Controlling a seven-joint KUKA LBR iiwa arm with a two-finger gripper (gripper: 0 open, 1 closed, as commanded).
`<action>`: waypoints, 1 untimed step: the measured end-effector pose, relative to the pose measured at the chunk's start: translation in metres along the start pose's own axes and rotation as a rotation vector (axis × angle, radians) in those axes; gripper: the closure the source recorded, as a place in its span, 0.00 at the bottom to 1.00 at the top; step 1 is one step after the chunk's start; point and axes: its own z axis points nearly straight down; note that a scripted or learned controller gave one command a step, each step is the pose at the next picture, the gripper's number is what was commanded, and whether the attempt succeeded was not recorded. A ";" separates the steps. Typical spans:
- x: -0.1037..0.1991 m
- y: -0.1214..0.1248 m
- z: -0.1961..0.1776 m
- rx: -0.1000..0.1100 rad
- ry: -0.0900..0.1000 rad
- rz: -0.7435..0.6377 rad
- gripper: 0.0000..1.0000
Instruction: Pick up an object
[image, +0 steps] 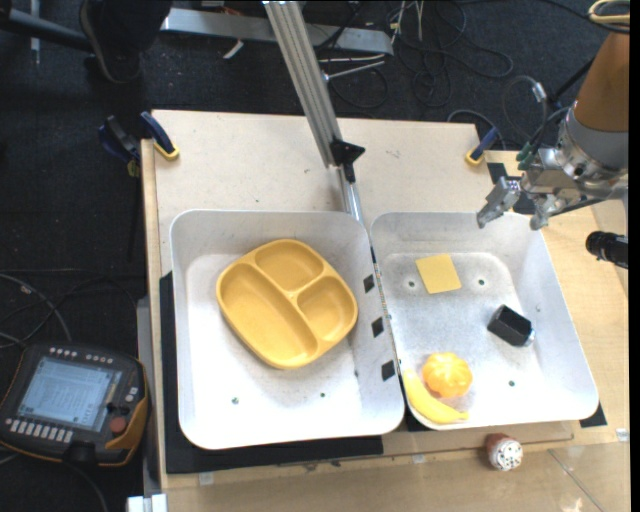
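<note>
Yellow flat square sponge (438, 273) lay near the right bin's (560, 330) far edge; your pincer (513, 207), fingers spread and holding nothing, hovered over that bin's far right corner, so the sponge sat leftward and nearer.

Setting: robotics lab. Evidence: robot teach pendant (70, 398) with screen on dark floor at 8 o'clock; loose black cables (420, 50) strewn across floor at 12 o'clock; plywood bench (250, 165) fixed by blue-and-yellow clamps (150, 135) at 10 and 1 o'clock; slanted aluminium mast (310, 85) rising from bench centre; two white bins (195, 260) side by side; industrial arm (605, 100) at 2 o'clock.
</note>
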 end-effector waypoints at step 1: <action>0.000 0.000 0.000 0.000 -0.001 0.000 0.00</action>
